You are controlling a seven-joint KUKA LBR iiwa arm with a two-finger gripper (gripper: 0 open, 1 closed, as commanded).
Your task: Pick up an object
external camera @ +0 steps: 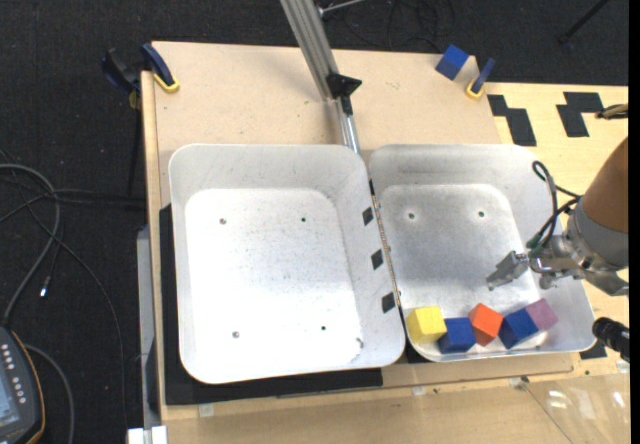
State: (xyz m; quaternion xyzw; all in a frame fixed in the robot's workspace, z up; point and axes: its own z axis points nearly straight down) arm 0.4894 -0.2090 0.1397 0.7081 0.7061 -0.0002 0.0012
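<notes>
Pale plywood makes up the worktop (250, 92), which lies under and behind the jaws and carries two shallow white bins side by side. The left bin (190, 232) sits well to the left of the jaws, its floor speckled with dark flecks. The right bin (440, 167) is the one the jaws hang over, above its right half and towards its near side. The grey arm (605, 232) comes in from the right, its wrist just behind the jaws; whether the jaws are released or clenched I cannot tell at this size. A slanted metal pole (305, 22) runs from the far edge down to the seam between the bins, up and to the left of the jaws. The things to pick are five small blocks in a row along the right bin's near wall, below the jaws: a yellow block (427, 321) farthest to their left, a blue block (458, 335) touching it, an orange block (486, 321), a second blue block (518, 328) nearly straight below the jaws, and a purple block (543, 313) below and slightly right. A lone blue cube (453, 60) rests on the worktop far behind the jaws, beside a yellow-tipped clamp (478, 78).
</notes>
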